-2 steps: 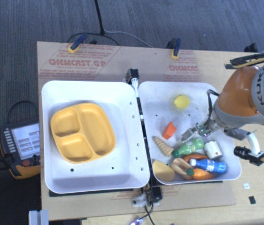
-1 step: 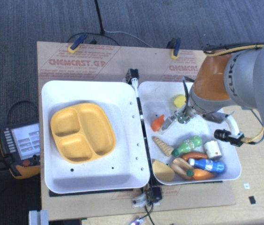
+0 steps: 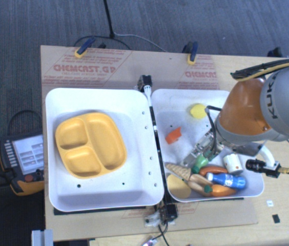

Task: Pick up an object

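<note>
A grey KUKA arm, its orange band bearing the letters "KU" on the grey housing, reaches from the right over the right-hand white bin, its gripper lowered among a cluster of toy items at the bin's near side; whether the pincer is open or closed cannot be told from this angle, and nothing can be seen held in it. Just below the gripper lies a small green piece, and beside it an orange carrot-like toy, a white cylinder, a blue-and-white tube and a tan cone pointing left. A pale yellow disc rests in the near-left corner of that bin. Farther back sit a small orange block and a yellow ball, well apart from the heap. The left white bin holds a yellow three-compartment tray. Both bins stand on a brown board printed in red with "CHEMCAST GP", the lettering repeated, partly legible, near the right clamp. Two blue-and-yellow clamps grip the board's far edge. A handheld pendant with a screen lies on the floor at left.
</note>
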`<state>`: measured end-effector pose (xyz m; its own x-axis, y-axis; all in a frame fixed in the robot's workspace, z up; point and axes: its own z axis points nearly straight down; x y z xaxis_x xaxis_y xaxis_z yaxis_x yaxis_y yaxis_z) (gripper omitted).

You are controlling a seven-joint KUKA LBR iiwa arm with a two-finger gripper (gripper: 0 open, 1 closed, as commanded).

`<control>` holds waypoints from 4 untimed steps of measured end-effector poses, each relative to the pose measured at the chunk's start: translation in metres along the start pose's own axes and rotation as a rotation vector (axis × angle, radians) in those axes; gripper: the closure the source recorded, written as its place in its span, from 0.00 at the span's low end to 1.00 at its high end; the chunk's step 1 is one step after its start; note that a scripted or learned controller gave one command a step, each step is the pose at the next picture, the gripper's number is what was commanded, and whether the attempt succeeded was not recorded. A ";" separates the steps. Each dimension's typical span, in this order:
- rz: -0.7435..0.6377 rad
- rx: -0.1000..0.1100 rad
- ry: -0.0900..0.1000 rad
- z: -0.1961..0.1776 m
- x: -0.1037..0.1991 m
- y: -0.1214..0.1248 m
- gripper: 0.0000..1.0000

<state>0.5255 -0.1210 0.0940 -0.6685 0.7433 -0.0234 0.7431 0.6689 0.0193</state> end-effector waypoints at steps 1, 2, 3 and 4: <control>0.000 0.001 0.006 -0.011 0.000 0.001 1.00; -0.031 0.018 0.023 -0.092 0.086 0.026 1.00; -0.358 0.014 0.026 -0.091 0.056 0.027 1.00; -0.733 0.009 0.029 -0.111 0.074 0.015 1.00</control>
